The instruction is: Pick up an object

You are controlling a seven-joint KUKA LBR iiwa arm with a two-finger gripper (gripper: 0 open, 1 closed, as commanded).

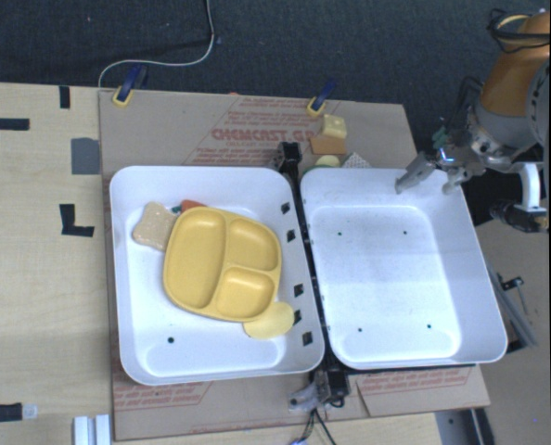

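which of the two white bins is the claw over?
The right bin. The claw hangs at its upper right rim, above bare floor. The left bin holds the yellow divided tray.

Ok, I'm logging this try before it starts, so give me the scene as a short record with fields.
left bin: holds the objects
yellow divided tray: lying flat, middle of left bin
tan toast-like piece: at the tray's left edge
pale yellow piece: at the tray's lower right
right bin: bare white floor showing
tool: over the right bin's top rim, holding nothing
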